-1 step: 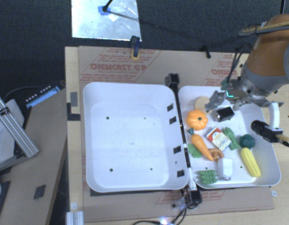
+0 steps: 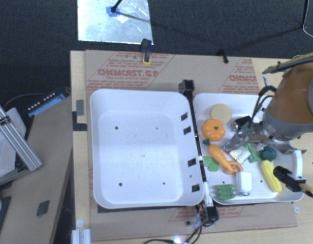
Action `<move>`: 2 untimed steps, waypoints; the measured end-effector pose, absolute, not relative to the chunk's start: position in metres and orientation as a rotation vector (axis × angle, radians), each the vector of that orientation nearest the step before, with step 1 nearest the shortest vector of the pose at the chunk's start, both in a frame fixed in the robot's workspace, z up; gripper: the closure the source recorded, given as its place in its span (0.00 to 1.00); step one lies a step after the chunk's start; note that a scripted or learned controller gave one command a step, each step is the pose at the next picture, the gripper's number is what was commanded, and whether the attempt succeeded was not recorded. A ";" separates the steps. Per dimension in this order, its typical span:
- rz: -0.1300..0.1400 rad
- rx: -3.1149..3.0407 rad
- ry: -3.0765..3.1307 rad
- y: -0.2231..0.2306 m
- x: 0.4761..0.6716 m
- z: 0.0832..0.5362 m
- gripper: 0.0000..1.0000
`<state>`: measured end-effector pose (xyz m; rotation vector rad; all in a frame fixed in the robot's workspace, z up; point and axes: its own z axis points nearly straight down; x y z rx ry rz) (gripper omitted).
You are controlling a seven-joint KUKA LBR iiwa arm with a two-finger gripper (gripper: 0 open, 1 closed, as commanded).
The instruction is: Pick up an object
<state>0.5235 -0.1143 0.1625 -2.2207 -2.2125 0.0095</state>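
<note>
A: What are we seeing on the left side of the table (image 2: pixel 79 156)?

B: We are looking at the left bin (image 2: pixel 141 151), white and shallow. It is sitting just beside the right bin (image 2: pixel 205 105).

A: And where are the objects lying?

B: All of them are lying in the right bin. Going rightwards, we are finding an orange pumpkin (image 2: pixel 213 129), a pale round disc (image 2: pixel 221 112) behind it, a carrot (image 2: pixel 222 159) in front of it, then a white block (image 2: pixel 244 181) and a yellow corn cob (image 2: pixel 270 174).

A: Is the gripper holding something?

B: The gripper (image 2: pixel 241 142) is hanging low over the middle of the right bin, near the carrot. We are not able to tell whether it is open, closed or holding anything.
</note>
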 end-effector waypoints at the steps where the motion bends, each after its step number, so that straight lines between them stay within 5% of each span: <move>1: -0.007 -2.226 -2.226 -0.085 0.512 0.086 0.00; 2: -0.015 -2.224 -2.231 -0.085 0.515 0.099 1.00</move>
